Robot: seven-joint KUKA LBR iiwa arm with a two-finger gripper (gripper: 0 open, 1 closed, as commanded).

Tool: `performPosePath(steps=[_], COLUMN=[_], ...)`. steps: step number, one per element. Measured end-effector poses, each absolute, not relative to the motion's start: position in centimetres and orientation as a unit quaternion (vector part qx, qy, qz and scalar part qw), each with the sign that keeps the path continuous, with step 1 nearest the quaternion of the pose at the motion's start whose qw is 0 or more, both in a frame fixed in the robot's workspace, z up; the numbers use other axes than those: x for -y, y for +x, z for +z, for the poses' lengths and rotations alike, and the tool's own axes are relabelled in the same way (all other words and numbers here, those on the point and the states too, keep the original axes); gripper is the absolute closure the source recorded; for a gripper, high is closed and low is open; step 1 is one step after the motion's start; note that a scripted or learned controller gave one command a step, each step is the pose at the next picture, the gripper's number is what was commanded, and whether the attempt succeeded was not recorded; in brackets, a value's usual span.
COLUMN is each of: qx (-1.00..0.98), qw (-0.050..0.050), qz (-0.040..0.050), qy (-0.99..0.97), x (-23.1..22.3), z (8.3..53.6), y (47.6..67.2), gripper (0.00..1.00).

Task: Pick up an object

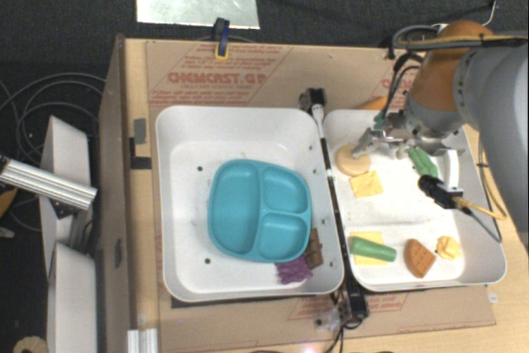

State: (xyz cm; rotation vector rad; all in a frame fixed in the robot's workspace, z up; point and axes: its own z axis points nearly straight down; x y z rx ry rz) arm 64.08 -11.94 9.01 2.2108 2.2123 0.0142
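My gripper (369, 146) hangs low over the upper left of the right bin (488, 260), just above and to the right of a round tan piece (354, 163). A yellow square slab (366, 184) lies right below that piece. A green oblong thing (421, 160) lies to the right of the gripper, partly under the wrist. Near the front of the bin are a green cylinder on a yellow block (372, 249), an orange-brown wedge (420, 258) and a small yellow lump (448, 247). I see nothing held in the gripper.
The left bin (186, 145) holds a blue divided plate (258, 209), with a purple lump (291, 271) and a brown piece (315, 252) at the plate's front right edge. The wall between the two bins (326, 178) runs close to the left of the gripper.
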Motion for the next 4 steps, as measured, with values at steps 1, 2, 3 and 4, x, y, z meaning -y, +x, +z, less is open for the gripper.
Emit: performPosePath(steps=[1,2,3,4], qx=[-0.708,-0.708,-0.707,-0.708], qw=[0.003,0.000,-0.001,0.001], qz=[0.0013,0.0009,-0.0009,0.0014], qy=[0.707,0.706,0.707,0.706], x=[10.6,8.2,10.1,10.0], z=[9.3,14.1,8.1,9.5], y=[62.2,57.7,56.9,57.1], gripper=[0.00,0.00,0.00,1.00])
